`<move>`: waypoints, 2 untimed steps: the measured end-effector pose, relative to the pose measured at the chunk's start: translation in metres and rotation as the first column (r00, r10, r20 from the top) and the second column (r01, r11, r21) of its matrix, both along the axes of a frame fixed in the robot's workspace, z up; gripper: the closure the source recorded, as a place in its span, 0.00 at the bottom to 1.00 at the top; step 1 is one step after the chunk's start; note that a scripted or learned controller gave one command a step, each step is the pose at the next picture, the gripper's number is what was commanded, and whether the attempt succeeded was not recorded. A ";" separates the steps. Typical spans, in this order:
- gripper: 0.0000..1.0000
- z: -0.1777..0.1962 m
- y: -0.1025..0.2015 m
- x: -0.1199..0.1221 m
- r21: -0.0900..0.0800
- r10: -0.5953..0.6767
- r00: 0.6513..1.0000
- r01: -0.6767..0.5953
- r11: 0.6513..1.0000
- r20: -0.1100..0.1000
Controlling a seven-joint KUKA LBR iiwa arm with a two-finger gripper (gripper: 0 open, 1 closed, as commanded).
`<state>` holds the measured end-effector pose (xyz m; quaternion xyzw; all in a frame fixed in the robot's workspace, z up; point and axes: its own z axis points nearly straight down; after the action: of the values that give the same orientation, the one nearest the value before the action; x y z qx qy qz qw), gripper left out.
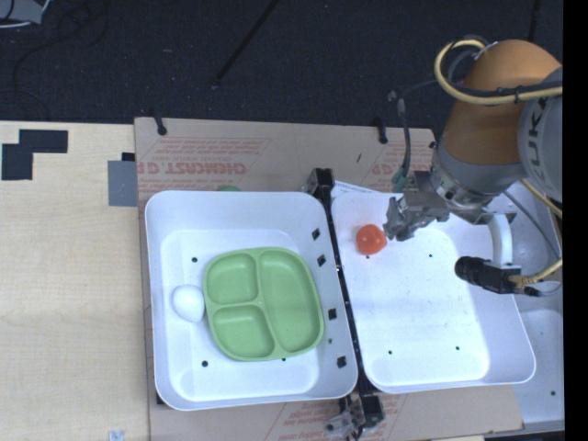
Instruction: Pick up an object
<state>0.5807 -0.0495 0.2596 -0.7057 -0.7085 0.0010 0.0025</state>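
A small red-orange ball (pixel 371 239) lies in the right bin (pixel 441 347), near its far left corner. My gripper (pixel 401 225) hangs just to the right of the ball, close beside it, with the grey and orange arm rising behind to the right. Nothing shows between the gripper and the ball that tells whether they touch. In the left bin (pixel 175 237) a green divided plate (pixel 263 303) lies flat, and a white egg-shaped object (pixel 188 302) rests against its left edge.
A black divider (pixel 331 274) runs between the two bins. A black cylindrical fitting (pixel 485 274) juts over the right bin's right side. Cardboard lies under the bins, with a wooden bench top to the left.
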 end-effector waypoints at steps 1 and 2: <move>1.00 0.002 0.051 -0.011 0.000 0.001 1.000 -0.001 1.000 0.000; 1.00 -0.015 0.096 -0.024 -0.001 0.000 1.000 0.000 1.000 -0.001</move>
<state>0.5563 0.0467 0.2441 -0.7058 -0.7084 0.0017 0.0027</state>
